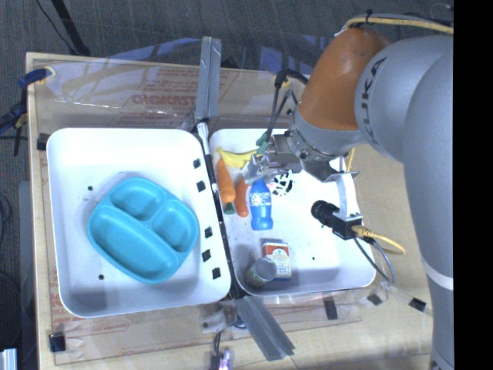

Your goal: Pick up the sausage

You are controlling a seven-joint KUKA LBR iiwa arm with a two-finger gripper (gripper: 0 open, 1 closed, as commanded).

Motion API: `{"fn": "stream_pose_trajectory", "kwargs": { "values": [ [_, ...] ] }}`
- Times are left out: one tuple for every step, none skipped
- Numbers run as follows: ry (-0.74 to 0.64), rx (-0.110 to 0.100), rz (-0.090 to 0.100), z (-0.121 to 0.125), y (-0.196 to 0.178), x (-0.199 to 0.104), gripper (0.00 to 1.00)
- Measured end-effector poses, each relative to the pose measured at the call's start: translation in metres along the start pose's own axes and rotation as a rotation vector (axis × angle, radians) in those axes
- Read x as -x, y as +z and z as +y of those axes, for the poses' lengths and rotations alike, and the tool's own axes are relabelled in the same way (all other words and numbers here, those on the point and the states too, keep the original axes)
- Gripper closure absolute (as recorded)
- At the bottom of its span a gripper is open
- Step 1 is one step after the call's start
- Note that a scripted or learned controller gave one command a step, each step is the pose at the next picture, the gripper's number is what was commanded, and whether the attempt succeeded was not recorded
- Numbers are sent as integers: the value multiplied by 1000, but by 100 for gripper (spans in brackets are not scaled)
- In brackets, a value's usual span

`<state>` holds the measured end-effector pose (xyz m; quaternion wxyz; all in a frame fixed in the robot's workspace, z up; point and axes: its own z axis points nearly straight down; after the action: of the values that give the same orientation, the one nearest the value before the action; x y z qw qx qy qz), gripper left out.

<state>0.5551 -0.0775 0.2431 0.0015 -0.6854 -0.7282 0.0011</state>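
While reaching in from the right, bent over the right bin (350, 272), orange band up, gripper (269, 163) low at the far-left corner. Finger state: cannot tell. Nearest in that bin: can (262, 272) and small red box (277, 256). Then blue bottle (261, 203), sausage (241, 197) just left of it, carrot (225, 184), banana (235, 159) farthest. Left bin (69, 160): blue divided plate (144, 227).

the two bins (69, 284) look like smooth, faintly glossy white plastic. the blue divided plate (143, 228) in the left one is matt plastic. the sausage (241, 196) has a smooth orange-red skin. the bottle (261, 204) looks like glossy blue plastic, and the can (263, 272) at the near side is dull metal.
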Motion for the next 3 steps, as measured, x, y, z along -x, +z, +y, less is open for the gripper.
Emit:
{"fn": "stream_pose_trajectory", "kwargs": {
  "values": [
    [-292, -5, 2, -16, 148, 31, 100],
    [-319, 0, 0, 37, 53, 2, 100],
    [-537, -3, 1, -30, 55, -4, 100]
  ]
}}
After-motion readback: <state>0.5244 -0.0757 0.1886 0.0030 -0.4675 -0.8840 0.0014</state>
